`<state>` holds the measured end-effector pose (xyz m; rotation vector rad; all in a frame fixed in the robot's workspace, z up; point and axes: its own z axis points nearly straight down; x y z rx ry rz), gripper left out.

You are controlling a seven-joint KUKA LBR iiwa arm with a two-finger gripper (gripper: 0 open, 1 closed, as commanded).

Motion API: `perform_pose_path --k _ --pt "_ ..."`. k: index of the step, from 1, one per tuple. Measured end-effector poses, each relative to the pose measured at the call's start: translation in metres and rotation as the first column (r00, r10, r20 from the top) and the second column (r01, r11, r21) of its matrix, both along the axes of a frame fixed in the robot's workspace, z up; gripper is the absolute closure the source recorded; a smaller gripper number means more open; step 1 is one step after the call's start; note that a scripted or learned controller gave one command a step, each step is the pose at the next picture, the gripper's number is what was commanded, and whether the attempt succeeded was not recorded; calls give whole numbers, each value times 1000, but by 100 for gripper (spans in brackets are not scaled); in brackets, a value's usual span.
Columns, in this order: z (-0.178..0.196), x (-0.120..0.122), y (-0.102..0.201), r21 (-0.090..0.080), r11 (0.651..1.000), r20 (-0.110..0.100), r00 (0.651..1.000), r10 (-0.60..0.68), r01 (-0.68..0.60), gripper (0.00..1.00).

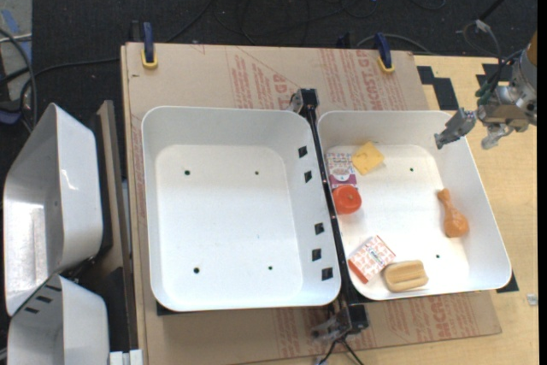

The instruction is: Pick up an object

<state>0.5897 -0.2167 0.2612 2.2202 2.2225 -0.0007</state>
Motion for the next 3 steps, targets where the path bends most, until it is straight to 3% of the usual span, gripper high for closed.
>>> perform_pose_path --k 1,2,3 --pt "-120 -42 40 6 1000 -14 1000 -2 2 0" --pt "-157 -33 101 -18 1000 11 1000 -4 4 0" --pt "-168 -2 99 -10 1000 4 1000 -1 1 0"
